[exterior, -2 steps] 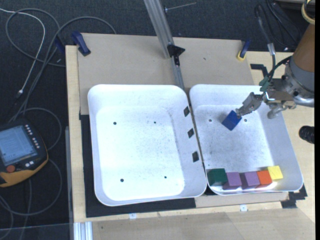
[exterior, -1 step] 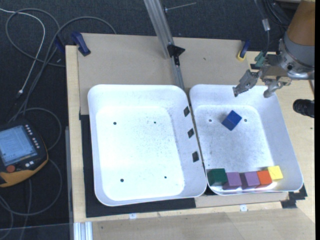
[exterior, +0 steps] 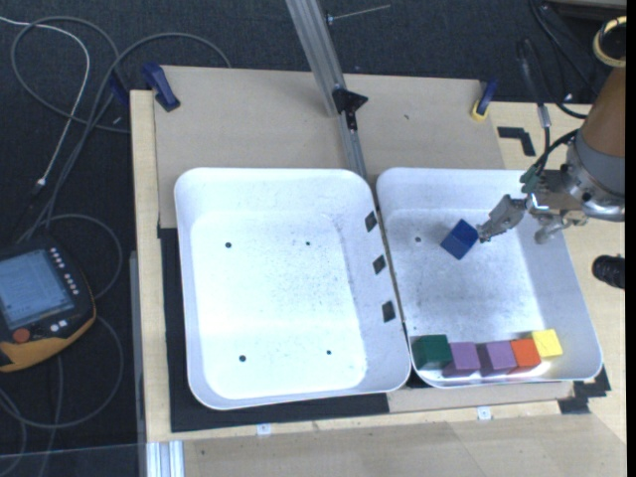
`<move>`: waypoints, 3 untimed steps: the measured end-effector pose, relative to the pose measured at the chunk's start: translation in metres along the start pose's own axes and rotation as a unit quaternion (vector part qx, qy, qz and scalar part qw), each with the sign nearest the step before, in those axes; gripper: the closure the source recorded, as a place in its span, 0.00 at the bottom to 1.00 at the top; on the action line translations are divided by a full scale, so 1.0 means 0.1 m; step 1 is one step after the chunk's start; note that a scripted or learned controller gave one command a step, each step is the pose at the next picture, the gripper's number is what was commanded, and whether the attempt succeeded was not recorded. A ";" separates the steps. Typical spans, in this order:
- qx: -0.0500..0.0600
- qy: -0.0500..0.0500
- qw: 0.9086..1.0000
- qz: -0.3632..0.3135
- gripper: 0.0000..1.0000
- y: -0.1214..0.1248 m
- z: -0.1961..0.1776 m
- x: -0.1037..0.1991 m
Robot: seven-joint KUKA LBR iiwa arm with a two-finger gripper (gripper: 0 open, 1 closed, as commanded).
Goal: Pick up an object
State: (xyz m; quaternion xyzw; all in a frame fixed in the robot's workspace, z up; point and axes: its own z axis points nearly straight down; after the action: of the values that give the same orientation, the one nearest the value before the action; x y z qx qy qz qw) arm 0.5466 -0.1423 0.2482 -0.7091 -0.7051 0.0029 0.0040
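Observation:
A blue cube (exterior: 459, 238) lies tilted on the floor of the right bin (exterior: 556, 296), in its upper middle. My gripper (exterior: 517, 233) hangs just to the cube's right, reaching in from the right edge. Its fingers stand spread apart and open. The left fingertip (exterior: 490, 229) is against the cube's right side, and the cube is not between the fingers. Along the bin's front wall sits a row of blocks: green (exterior: 430, 350), two purple ones (exterior: 463, 358), orange (exterior: 524, 352) and yellow (exterior: 548, 343).
The left bin (exterior: 199, 207) lies beside the right one, with black clips (exterior: 379, 263) on the shared rim. A slanted metal pole (exterior: 318, 43) rises behind the bins. A teach pendant (exterior: 35, 301) and cables lie on the floor at the left.

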 end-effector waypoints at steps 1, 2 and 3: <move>-0.001 0.000 1.000 -0.004 0.00 0.65 1.21 0.22; -0.001 -0.001 1.000 0.000 0.00 0.35 1.50 -0.35; -0.004 0.000 1.000 -0.003 0.00 0.38 1.48 -0.31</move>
State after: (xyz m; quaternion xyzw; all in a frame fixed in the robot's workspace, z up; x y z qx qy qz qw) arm 0.5827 -0.1733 0.0997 -0.7071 -0.7071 0.0001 0.0010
